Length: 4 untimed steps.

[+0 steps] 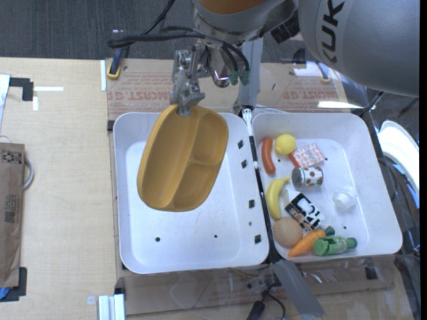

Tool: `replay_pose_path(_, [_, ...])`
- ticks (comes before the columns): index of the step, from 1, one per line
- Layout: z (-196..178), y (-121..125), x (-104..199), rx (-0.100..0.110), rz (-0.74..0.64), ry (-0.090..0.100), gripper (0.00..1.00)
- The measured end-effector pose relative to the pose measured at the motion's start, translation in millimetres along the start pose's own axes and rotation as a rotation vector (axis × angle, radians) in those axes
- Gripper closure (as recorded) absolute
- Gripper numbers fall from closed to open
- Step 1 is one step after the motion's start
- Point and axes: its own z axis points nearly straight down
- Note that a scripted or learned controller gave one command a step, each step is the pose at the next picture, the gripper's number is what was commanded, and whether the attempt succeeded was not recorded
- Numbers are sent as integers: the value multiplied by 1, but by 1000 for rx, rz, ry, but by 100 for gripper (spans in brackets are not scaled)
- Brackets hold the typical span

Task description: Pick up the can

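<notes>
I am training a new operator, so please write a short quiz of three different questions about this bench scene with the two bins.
1. True or false: the can lies in the same bin as the yellow divided tray.
2. Which item lies nearest the can? A) carrot B) red-and-white packet C) green bottle
3. Fill in: the gripper is at the far edge of the ____ bin.

Key
1. False: the can is in the right bin; the tray is in the left bin.
2. B
3. left, where its fingers meet the tray's rim.
</notes>
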Motion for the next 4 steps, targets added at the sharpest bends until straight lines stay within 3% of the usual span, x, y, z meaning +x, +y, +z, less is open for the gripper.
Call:
replay_pose_path(1, [96, -14, -62, 0, -103, 3, 100])
replay_pose_path(2, [90, -11, -51, 1, 261, 3, 100])
replay_pose_path(3, [-25, -73, -26, 2, 478, 1, 100])
replay_pose_path(4, [14, -91, 19, 2, 472, 4, 100])
